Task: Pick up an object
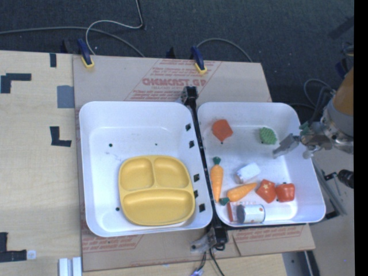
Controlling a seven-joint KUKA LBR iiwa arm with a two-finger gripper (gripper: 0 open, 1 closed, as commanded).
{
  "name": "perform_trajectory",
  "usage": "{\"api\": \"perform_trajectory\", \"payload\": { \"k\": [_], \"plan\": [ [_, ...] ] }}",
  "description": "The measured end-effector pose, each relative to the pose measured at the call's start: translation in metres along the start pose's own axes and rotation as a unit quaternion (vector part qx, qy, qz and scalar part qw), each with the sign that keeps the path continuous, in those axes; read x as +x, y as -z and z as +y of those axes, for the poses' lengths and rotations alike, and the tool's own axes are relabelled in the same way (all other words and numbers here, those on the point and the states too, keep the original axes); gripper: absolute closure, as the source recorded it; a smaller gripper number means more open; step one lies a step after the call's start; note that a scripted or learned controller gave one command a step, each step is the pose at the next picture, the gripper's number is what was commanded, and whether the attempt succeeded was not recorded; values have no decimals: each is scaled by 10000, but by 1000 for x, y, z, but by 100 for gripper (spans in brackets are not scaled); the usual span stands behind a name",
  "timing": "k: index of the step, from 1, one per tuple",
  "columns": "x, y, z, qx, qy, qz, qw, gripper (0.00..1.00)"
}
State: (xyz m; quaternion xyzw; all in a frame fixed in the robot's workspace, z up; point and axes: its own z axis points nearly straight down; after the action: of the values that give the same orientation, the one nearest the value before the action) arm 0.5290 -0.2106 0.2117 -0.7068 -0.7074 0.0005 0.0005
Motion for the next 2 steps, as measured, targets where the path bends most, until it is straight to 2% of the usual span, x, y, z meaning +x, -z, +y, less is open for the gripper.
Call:
{"api": "perform_trajectory", "payload": {
  "k": [1,2],
  "plan": [
    [14,-107,104,-52,13,-15,10000,0],
    [85,-121,139,33,-21,-41,10000,0]
  ]
}}
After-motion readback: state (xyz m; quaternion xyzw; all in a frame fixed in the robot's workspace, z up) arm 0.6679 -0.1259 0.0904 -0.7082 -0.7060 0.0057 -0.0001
